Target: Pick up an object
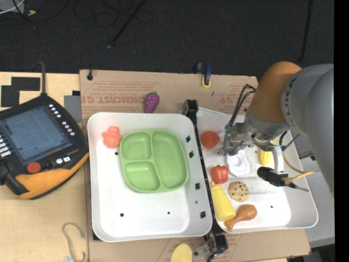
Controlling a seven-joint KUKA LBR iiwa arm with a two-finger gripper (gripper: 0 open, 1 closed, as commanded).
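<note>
My gripper is lowered into the right bin, near its back middle. Just below it lies a white object; I cannot tell if they touch. A red tomato sits to the gripper's left and a red pepper lies below-left. A cookie, a yellow bottle and a brown drumstick lie toward the front. A yellow piece is partly hidden behind the wrist.
The left bin holds a green divided plate and a pink toy at its back left corner. A purple grape bunch lies behind the bins, a yellow object in front, a teach pendant at the left.
</note>
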